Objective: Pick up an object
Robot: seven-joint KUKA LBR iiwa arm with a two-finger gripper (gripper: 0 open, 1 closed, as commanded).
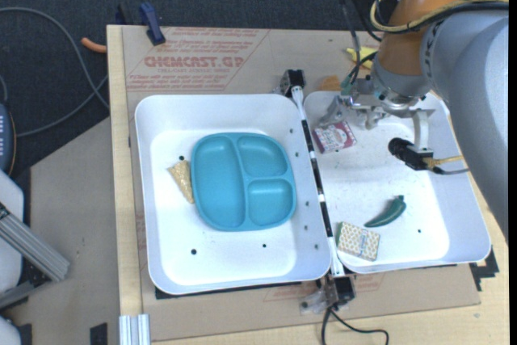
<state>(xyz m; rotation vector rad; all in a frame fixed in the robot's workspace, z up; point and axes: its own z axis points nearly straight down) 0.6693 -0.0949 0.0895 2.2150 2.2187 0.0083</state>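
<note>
My gripper (pixel 357 111) hangs over the far left corner of the right bin (pixel 452 242), below the grey wrist and orange band. A small pink and white packet (pixel 333 138) lies just under and to the left of it, close to the bin's wall; whether they touch I cannot tell. A green pepper-shaped toy (pixel 386 212) lies in the middle of the right bin. A square patterned packet (pixel 359 241) rests at that bin's near left corner.
The left bin (pixel 153 125) holds a teal divided plate (pixel 242 178) with a tan crumbly piece (pixel 182 178) tucked at its left edge. A black clip (pixel 294 81) sits where the bins meet at the back. A black part on a cable (pixel 410 153) hangs off the wrist.
</note>
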